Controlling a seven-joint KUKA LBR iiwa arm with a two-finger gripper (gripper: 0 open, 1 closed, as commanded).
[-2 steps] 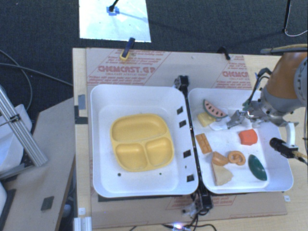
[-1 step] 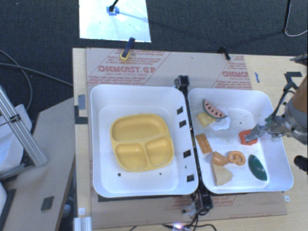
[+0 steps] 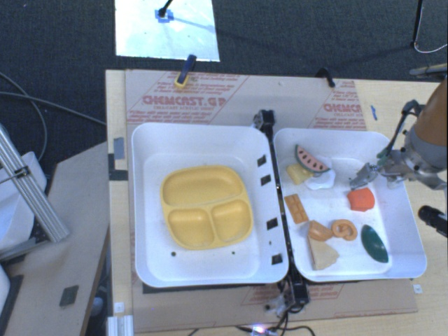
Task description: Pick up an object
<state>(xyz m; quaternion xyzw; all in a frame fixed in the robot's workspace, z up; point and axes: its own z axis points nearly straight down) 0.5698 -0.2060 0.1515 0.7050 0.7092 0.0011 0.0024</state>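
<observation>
The right bin holds several toy foods: a watermelon slice, a pale yellow piece, a white piece, an orange waffle bar, a red-orange block, a brown pretzel ring, a tan wedge and a dark green oval. My gripper reaches in from the right and hangs just above the far edge of the red-orange block, beside the white piece. Nothing shows as held.
The left bin contains a yellow divided plate. A black hinge strip runs between the bins. Cardboard lies under both bins, with a yellow and blue clamp at the back. An aluminium frame stands at the left.
</observation>
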